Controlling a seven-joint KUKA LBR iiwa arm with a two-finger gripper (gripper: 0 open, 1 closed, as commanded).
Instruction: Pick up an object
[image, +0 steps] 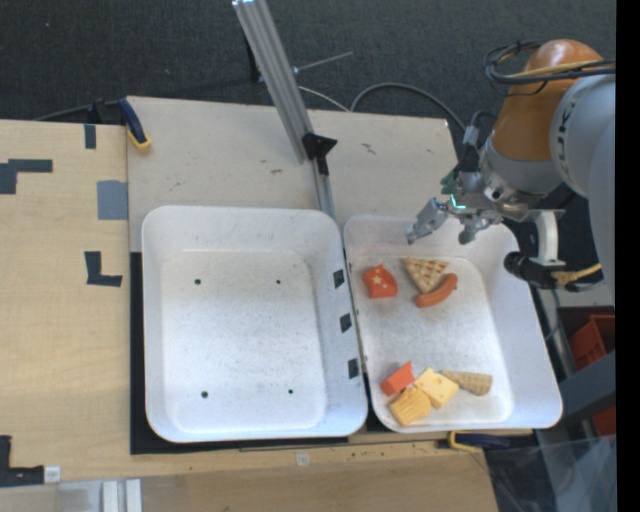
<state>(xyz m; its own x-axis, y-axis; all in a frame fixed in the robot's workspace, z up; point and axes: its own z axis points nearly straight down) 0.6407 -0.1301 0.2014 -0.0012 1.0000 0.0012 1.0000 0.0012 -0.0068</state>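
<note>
Now two-finger gripper (441, 226) hung spread wide, nothing between fingers. Tan waffle-patterned wedge (425, 271) lay just below it in right white bin (520, 330); small red sausage (437, 290) beyond, long axis slanted.

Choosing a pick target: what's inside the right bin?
The right bin holds a red piece, waffle wedge and sausage up top; orange, yellow and tan pieces are bunched near its front edge, so overlaps there may hide parts.
</note>
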